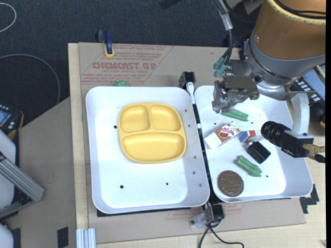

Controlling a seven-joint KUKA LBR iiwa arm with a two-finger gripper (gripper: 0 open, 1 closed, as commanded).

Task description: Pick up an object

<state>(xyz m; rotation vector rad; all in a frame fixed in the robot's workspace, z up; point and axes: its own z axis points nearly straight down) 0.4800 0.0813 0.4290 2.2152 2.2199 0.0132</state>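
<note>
Over the right bin (295,189), arm reaching down, gripper (223,106) beside green object (236,114), grip state unclear

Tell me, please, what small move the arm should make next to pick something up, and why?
Probably a short descent toward the green object beside the end effector in the right bin. The end effector hovers at that bin's upper left, and that object lies closest; the others sit farther away.

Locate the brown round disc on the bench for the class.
The brown round disc lies in the right bin, near its front edge, just left of a green piece.
</note>
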